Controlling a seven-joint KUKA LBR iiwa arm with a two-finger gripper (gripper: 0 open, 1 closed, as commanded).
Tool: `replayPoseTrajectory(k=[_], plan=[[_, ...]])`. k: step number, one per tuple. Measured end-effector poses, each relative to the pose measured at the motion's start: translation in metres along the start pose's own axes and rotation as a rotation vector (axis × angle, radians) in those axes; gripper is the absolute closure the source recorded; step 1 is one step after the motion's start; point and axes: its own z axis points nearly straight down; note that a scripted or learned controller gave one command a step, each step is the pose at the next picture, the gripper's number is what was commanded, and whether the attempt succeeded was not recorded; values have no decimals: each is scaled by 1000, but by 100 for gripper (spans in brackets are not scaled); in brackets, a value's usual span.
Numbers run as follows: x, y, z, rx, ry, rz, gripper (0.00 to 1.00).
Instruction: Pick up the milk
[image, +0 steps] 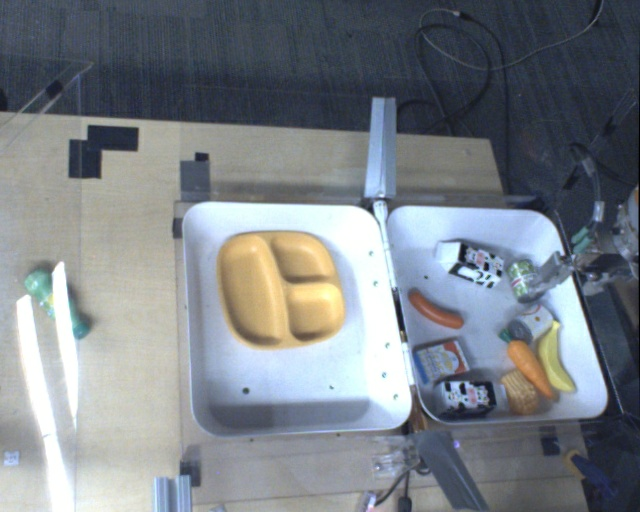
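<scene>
A white milk carton (470, 263) with black cow patches lies on its side in the upper part of the right bin (420, 232). A second, darker cow-patterned carton (467, 395) lies at that bin's front edge. My gripper (541, 281) reaches in low from the right edge of the bin. Its tip sits beside a small green can (520, 273), a short way right of the upper carton and apart from it. Nothing shows held in the gripper.
The right bin also holds a sausage (435, 308), a small printed box (440, 357), a carrot (528, 368), a banana (555, 357) and a waffle piece (520, 392). A yellow divided plate (280, 288) lies in the left bin (210, 330).
</scene>
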Motion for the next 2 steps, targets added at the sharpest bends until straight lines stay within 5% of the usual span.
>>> replayPoseTrajectory(k=[1, 2], plan=[[34, 65, 46, -2, 0, -47, 0], [41, 52, 72, -1, 1, 58, 0]])
